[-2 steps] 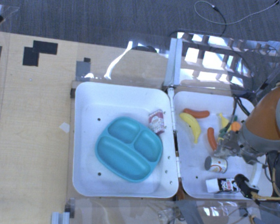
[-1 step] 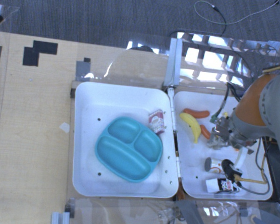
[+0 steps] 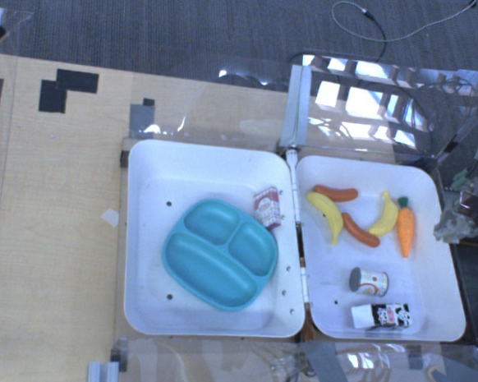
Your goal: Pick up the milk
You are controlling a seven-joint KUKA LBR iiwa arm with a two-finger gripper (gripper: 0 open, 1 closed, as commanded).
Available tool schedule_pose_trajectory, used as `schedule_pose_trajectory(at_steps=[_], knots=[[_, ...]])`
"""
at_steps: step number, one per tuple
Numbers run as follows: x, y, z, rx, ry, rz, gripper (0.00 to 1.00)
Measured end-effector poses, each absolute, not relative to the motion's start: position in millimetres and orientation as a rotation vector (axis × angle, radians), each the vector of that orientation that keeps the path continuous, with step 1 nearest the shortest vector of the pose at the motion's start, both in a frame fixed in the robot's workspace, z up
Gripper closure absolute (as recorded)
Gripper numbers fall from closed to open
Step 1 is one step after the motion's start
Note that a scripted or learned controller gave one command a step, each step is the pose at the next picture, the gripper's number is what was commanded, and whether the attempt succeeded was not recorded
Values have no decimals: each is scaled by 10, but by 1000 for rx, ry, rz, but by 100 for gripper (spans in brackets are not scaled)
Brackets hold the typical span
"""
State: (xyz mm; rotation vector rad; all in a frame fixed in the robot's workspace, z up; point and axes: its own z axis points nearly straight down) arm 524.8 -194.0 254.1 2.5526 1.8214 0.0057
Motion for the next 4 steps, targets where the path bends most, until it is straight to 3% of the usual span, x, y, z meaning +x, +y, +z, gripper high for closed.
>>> schedule_pose_trajectory(at_steps=[1, 2, 3, 4], knots=[[5286, -1241, 896, 2848, 1315, 14, 100], [5016, -856, 1237, 2826, 1374, 3, 100], [4910, -826, 903, 2781, 1450, 19, 100], [5444, -969, 900, 2607, 1739, 15, 100]])
